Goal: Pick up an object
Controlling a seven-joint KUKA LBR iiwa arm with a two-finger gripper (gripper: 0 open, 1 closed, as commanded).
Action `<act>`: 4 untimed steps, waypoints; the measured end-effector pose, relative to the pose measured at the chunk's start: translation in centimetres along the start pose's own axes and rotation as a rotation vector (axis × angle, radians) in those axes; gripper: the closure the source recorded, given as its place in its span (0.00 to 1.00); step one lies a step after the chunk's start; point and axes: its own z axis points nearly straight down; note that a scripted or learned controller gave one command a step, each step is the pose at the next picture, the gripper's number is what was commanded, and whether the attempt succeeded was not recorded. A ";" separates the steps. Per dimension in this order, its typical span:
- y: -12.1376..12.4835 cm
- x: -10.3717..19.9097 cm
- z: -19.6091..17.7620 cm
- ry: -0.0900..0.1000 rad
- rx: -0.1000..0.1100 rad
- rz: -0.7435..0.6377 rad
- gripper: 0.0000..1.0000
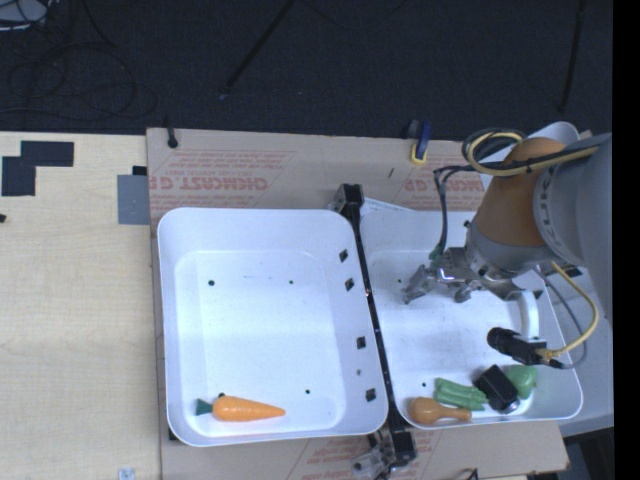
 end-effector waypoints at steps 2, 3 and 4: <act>5.1 3.7 -1.1 -0.002 0.003 0.002 1.00; 5.1 3.7 -1.0 -0.002 0.004 0.001 0.00; 5.3 10.3 -5.9 0.010 0.004 0.004 0.00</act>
